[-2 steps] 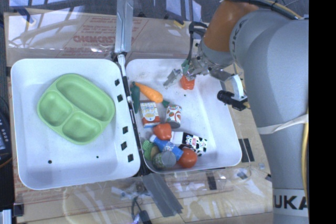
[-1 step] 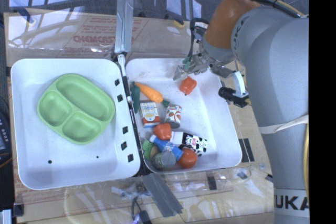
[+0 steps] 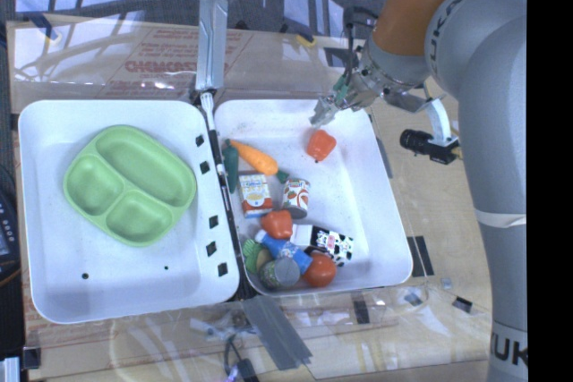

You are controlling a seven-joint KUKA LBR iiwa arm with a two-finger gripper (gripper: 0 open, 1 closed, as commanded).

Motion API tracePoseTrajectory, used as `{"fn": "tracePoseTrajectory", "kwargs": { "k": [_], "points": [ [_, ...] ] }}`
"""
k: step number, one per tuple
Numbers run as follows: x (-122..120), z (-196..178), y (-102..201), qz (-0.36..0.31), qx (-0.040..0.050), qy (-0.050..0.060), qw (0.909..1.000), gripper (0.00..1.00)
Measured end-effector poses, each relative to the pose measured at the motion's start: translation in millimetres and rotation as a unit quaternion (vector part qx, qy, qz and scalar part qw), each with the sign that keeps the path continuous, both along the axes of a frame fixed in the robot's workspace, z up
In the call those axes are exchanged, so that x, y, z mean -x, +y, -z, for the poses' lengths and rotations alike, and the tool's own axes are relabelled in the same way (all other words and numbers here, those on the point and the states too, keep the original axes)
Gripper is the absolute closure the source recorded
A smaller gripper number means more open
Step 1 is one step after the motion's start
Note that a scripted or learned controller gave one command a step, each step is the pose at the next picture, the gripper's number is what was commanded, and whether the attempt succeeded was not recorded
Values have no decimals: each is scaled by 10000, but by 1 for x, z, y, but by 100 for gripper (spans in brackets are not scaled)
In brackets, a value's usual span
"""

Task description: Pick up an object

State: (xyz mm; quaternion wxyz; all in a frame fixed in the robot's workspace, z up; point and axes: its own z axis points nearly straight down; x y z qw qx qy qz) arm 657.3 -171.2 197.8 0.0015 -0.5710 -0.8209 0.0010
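Pincer point(image 3: 324, 112) above right bin's point(image 3: 380, 219) far edge | you cannot tell its fingers' state | orange-red toy point(image 3: 320, 145) lies just below it, apart, on bin floor

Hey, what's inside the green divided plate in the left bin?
The green divided plate in the left bin has three compartments, all showing bare green with nothing in them. What lies beneath the plate is covered.

You have a small red-orange pepper-like toy point(image 3: 320, 144) lying alone on the right bin's point(image 3: 380, 219) floor near its far wall. It sits apart from the pile of toys toward that bin's near left corner.
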Motion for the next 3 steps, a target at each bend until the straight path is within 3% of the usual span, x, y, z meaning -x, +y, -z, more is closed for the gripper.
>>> {"fn": "tracePoseTrajectory", "kwargs": {
  "k": [1, 2, 3],
  "points": [
    [1, 2, 0, 0, -4, 14, 10000, 0],
    [0, 110, -4, -705, -8, 9, 9975, 0],
    [0, 109, -34, 278, 1, 1, 9996, 0]
  ]
}}
